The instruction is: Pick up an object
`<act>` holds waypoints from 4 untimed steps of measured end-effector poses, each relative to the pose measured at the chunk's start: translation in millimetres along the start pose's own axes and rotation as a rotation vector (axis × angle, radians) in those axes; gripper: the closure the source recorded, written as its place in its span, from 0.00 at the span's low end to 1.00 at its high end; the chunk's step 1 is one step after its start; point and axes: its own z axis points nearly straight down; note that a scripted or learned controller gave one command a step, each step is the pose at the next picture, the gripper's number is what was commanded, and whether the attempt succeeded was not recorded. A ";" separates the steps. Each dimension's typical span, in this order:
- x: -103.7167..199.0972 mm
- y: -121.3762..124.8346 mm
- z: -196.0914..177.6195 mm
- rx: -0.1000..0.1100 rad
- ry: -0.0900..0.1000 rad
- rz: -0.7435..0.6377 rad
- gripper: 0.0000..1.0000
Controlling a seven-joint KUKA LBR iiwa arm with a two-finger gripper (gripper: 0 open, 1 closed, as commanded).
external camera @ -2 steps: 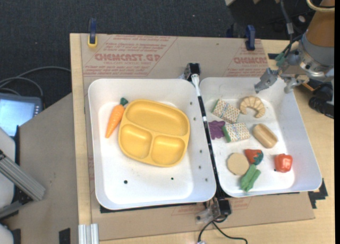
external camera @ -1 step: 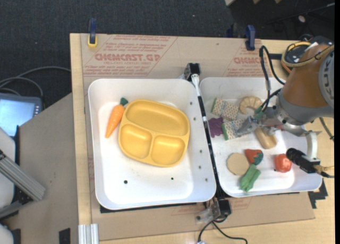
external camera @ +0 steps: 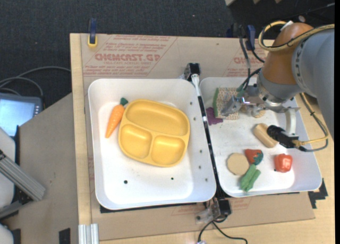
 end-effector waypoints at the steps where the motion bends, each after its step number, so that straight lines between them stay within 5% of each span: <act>1: 19.1 45.2 0.7 0.029 0.001 0.009 0.00; 2: 21.2 43.5 2.1 0.028 -0.001 0.009 0.00; 3: 21.3 44.3 -8.6 0.024 -0.002 0.008 1.00; 4: 20.0 42.9 -7.5 0.031 -0.004 0.008 0.00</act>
